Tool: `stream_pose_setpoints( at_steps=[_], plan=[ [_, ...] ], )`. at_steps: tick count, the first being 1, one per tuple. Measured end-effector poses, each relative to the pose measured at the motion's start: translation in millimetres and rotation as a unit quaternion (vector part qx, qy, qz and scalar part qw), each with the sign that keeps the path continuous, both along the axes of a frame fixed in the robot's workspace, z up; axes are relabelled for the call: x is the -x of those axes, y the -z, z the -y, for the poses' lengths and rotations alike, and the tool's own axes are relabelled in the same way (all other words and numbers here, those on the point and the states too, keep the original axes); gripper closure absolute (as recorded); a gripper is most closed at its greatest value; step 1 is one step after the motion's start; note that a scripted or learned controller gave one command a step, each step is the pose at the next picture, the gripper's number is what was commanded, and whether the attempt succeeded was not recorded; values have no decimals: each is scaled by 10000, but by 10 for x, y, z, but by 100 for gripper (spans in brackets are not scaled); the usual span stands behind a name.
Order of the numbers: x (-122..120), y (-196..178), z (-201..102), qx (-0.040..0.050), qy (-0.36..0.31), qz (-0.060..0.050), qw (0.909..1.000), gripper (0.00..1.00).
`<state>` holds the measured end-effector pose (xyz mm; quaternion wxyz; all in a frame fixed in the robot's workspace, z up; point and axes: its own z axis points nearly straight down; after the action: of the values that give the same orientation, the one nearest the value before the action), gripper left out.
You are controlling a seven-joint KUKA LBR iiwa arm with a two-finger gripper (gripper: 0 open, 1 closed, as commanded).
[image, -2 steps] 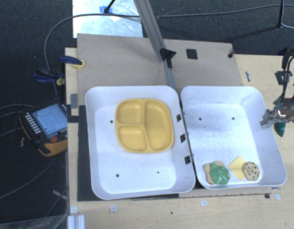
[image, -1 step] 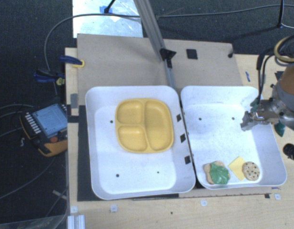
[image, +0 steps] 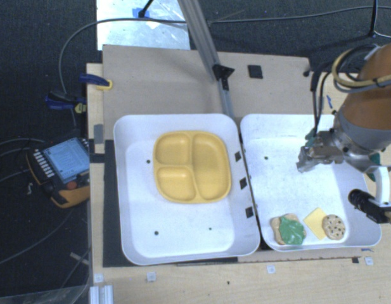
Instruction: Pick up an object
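In the right bin (image: pixel 281 132), near its front edge, lie three small food items: a green-and-tan piece (image: pixel 289 229), a yellow cheese-like wedge (image: pixel 315 222) and a round chocolate-chip cookie (image: pixel 334 227). My gripper (image: pixel 309 158) hangs over the middle right of that bin, well behind these items and apart from them. Nothing shows between its tips. The grey arm with its orange band reaches in from the right above it.
The left bin (image: pixel 135 233) holds a yellow divided plate (image: pixel 191 166). A metal pole (image: pixel 205 37) slants across the back of the bench. Clamps, cables and a blue-screened device (image: pixel 63 163) lie on the floor at left.
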<state>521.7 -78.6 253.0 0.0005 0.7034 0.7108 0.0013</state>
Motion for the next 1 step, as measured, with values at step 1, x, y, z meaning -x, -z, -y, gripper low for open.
stream_pose_setpoints(
  at_steps=[1],
  plan=[
    [28, 163, -570, -6, -1, -11, 10000, 100]
  ],
)
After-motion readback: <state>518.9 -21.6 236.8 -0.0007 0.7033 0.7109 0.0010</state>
